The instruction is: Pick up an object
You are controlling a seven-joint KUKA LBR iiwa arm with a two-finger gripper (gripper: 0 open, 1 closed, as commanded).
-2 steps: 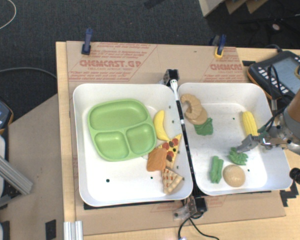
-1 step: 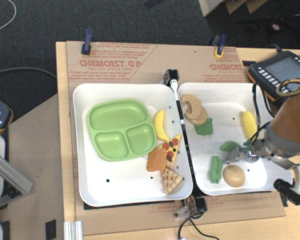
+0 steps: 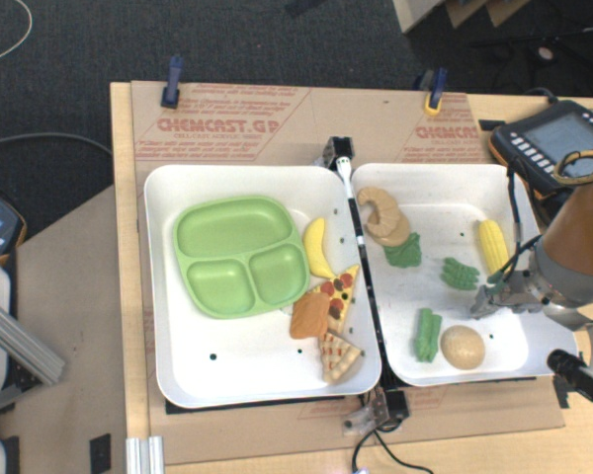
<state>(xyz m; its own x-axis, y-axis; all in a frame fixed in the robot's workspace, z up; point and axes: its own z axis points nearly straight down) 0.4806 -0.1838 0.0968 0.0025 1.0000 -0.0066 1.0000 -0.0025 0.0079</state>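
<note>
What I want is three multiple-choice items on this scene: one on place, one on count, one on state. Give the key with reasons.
1. The yellow corn lies: A in the left bin; B in the right bin; C on the bench outside the bins.
2. The green plate has how many compartments? A two; B three; C five.
3. The green plate lies: A upside down; B on edge; C right way up.
Key: B, the corn sits by that bin's right wall; B, one long compartment plus two smaller ones; C, its hollows face up.
</note>
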